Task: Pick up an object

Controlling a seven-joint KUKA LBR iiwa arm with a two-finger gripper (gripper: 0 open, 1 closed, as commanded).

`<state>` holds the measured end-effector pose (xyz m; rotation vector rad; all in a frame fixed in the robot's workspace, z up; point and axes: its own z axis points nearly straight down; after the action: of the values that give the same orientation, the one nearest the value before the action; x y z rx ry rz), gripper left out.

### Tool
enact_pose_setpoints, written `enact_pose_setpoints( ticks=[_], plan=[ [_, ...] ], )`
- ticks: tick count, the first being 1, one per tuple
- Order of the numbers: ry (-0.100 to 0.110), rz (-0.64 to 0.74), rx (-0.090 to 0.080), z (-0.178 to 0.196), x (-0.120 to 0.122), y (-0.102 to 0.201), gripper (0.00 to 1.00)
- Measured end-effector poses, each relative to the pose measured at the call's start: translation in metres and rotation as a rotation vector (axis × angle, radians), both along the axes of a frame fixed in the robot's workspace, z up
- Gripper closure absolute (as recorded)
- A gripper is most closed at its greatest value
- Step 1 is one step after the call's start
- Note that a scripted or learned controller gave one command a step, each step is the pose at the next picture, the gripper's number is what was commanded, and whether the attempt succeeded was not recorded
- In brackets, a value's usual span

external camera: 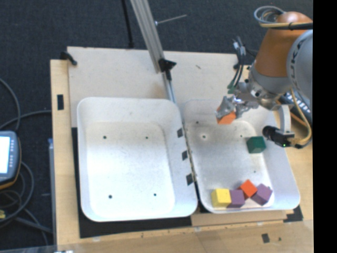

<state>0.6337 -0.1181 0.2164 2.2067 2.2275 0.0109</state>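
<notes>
So the lift step looked to be in hand: an orange block (227, 118) was seen pinched at the tip of the pincer (227, 115), raised over the back part of the right bin (284, 165), near its far-left corner. The fingers were pressed against the block, which was only partly visible under them, so how secure the grip was couldn't be judged for sure.

Next up, probably, a straight raise was called for, without the block being allowed to twist out, since only a small piece of it seemed to be caught.

As for orientation, the block looked roughly cubic, so no real long axis could be made out; it was tilted a bit, one corner aimed down-left.

Left on the bin floor: a green block (256, 144), plus a yellow block (221, 196), two purple blocks (262, 194) and another orange block (248, 187) clustered at the near edge.
</notes>
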Motion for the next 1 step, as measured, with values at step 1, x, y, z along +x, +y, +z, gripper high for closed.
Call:
enact_pose_setpoints(
  ticks=[1],
  plan=[
    [0.005,0.0,0.001,0.0174,0.0369,0.0637,1.0]
  ],
)
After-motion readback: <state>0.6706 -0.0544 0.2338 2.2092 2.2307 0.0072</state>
